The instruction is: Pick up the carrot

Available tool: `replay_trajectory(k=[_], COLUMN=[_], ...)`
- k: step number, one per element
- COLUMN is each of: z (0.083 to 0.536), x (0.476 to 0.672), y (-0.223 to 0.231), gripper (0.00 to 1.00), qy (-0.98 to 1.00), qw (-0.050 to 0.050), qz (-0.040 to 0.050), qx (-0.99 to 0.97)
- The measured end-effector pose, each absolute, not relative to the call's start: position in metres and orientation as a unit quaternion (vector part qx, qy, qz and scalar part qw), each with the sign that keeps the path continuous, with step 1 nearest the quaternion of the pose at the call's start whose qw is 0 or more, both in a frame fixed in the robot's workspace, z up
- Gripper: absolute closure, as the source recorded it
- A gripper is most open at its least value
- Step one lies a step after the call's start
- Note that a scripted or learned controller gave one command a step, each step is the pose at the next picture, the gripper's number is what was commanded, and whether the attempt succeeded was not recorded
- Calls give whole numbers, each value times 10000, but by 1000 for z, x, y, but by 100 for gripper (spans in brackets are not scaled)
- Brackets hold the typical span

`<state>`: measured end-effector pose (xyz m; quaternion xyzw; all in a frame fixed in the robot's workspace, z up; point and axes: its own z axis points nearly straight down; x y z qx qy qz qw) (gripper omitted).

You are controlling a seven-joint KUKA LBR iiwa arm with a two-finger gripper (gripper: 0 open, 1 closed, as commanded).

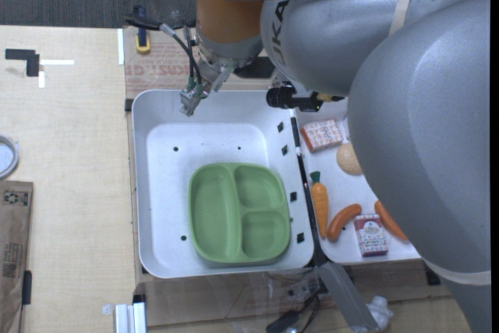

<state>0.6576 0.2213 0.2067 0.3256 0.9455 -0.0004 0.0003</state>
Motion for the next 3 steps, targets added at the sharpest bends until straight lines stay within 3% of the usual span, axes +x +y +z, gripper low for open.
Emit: replay_trajectory(k=[2,3], z=[226,197], x=[660,644], y=[219,225], gripper=[100,100], qy=[9445,9151], qw=[26,-1], qz=[2,-9], qx=[3285,4032])
